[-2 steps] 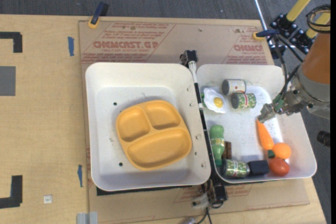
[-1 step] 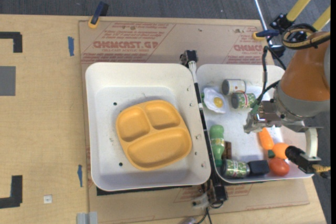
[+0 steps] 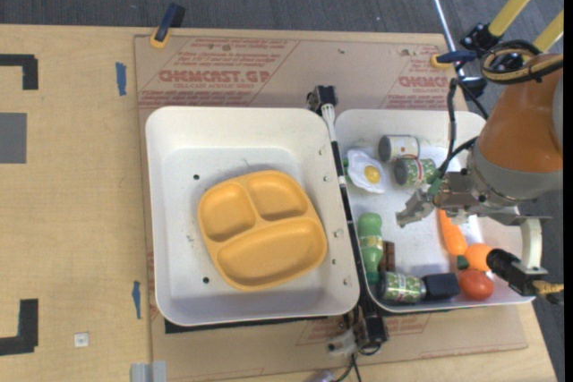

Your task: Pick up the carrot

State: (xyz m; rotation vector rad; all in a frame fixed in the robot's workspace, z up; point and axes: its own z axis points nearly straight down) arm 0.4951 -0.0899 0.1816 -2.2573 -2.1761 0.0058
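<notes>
Items as I read them from the overhead feed:

Carrot [image 3: 451, 234]: a smooth orange taper with a green tip, lying at a slant in the right bin [image 3: 407, 123], near its right wall. Just below it sit a rounder orange piece [image 3: 477, 257] and a glossy red tomato [image 3: 475, 284].

Gripper [image 3: 419, 208]: metal, hovering over the middle of the right bin, just left of the carrot's upper end. From this slant I cannot tell whether it is spread or closed; nothing shows held in it.

Right bin, other contents: fried egg [image 3: 367, 172], flat and white with a yellow yolk; two cylindrical cans [image 3: 399, 147] near the top; a green bottle [image 3: 370, 231] along the left wall; a third can [image 3: 402, 286] and a dark block [image 3: 440, 285] along the bottom edge. Bare white floor lies in the middle, under the gripper.

Left bin [image 3: 179, 139]: shallow, rounded corners, holding a matte yellow divided plate [image 3: 261, 228] with three compartments, open floor all round it.
</notes>
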